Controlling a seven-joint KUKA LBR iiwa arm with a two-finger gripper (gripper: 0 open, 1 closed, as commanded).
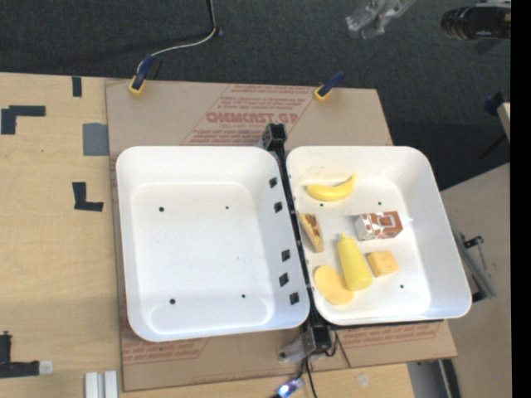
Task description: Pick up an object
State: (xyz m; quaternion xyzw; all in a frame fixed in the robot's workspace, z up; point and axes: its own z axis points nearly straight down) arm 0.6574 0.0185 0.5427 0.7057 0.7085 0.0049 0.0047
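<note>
Red block lettering printed upside down on the brown cardboard sheet [249,114] under the bins appears to read "CHEMCAST", with a smaller line below it too fine to make out. The small brown-and-white carton [379,225] in the right bin carries a printed label, but its writing is too small to read.

The shallow white plastic right bin [431,222] holds all the loose objects. A yellow plastic banana [331,189] lies near its far left corner. Below it, close to the left wall, sits a wedge-shaped tan piece with a reddish edge [312,232]. The carton lies near the middle, toward the right. A yellow bottle-shaped object [353,262] lies lengthwise below centre, its lower end just beside a flat yellow rounded piece [332,285] near the front left corner. A small tan cube [382,264] rests just right of the bottle.

The shallow white plastic left bin [133,222] adjoins it, black clips [288,247] along the seam between them.

The gripper [377,11] hangs blurred at the top of the view, well apart from both bins, over dark grey carpet [274,23]; whether it is wide or narrow cannot be told. Nothing stands between it and the objects.

Two blue-and-yellow clamps [141,77] pin the cardboard's far edge, and a white cable [195,41] runs across the carpet toward one.
</note>
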